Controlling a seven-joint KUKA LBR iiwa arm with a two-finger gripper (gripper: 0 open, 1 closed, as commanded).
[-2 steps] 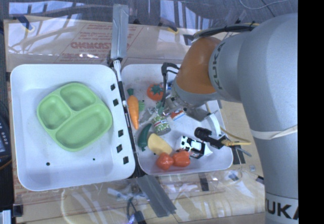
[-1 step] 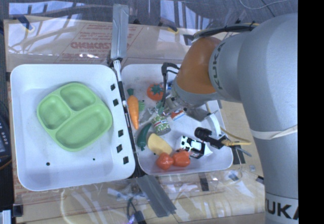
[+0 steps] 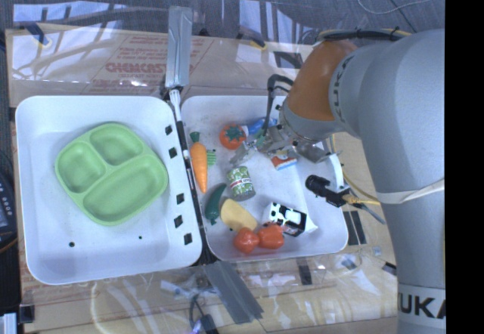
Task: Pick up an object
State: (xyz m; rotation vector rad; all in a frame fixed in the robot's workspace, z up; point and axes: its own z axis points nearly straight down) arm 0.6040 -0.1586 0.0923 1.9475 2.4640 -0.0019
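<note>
The gripper (image 3: 253,145) hangs low in the right bin (image 3: 333,238), near its far edge beside the toy tomato (image 3: 232,136); can't tell the jaws' state. Tomato looks light, hard, slippery plastic, so grab across its round middle.

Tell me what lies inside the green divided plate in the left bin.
The green three-compartment plastic plate rests in the left white bin. All three compartments show bare green plastic. Whatever lies beneath the plate is covered.
</note>
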